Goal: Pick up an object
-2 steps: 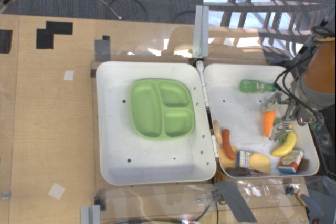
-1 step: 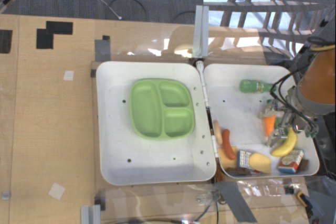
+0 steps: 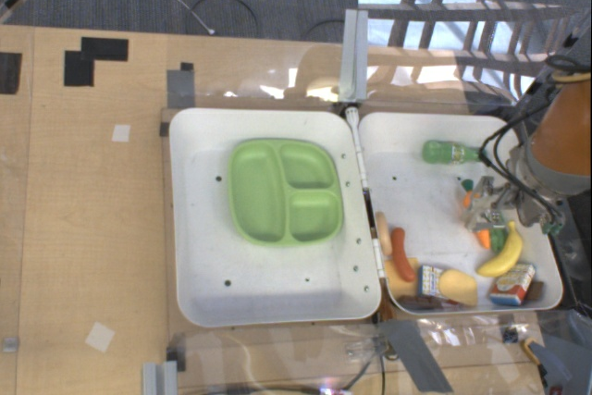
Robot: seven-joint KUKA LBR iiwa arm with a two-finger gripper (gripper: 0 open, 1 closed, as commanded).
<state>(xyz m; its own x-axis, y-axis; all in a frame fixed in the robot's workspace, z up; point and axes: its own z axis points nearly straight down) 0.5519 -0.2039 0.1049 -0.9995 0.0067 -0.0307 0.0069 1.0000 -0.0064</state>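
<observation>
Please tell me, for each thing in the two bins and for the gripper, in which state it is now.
Green divided plastic plate: flat in the left white bin, nothing on it.
Green plastic bottle: lying on its side in the right white bin.
Yellow toy banana: lying in the right bin, beside the gripper.
Red toy sausage: lying near the divider.
Gripper: low over the right bin.

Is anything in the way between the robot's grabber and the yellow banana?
Nothing visible blocks it. The gripper hangs in the right bin, just above and to the left of the banana. A small orange piece lies beside the banana's upper end, close to the path.
</observation>
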